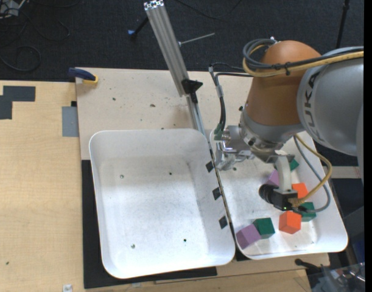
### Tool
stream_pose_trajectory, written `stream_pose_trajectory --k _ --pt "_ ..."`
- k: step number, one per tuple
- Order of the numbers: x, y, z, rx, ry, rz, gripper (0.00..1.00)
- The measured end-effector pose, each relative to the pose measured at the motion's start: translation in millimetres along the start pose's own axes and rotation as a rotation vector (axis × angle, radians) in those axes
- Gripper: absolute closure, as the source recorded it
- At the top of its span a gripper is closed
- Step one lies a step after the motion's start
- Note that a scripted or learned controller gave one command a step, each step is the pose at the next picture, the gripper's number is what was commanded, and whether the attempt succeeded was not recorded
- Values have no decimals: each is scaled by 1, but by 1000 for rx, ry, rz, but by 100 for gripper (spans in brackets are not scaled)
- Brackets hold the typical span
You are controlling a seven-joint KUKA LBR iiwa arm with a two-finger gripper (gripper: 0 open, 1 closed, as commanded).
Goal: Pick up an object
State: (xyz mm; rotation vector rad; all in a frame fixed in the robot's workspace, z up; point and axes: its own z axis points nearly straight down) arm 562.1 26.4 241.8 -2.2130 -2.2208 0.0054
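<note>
Crowding the smooth white bin (332,239): matte, seemingly foam cubes (290,222).

you've got a wooden bench (33,181) under it all, grey patches (12,99) set into its left side. a blue-and-yellow clamp (82,75) sits at the board's far left corner. a slanted aluminium bar (167,44) rises at the back, loose cables (15,17) lying on the dark floor (82,29) behind.

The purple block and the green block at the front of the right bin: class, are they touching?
Touching: the camera view shows the purple block and green block meeting, with no bin floor visible between them.
</note>
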Motion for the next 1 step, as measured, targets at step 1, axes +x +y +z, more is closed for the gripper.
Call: stream_pose_trajectory --k 1 --pt "51 -5 16 0 -1 -1 100"
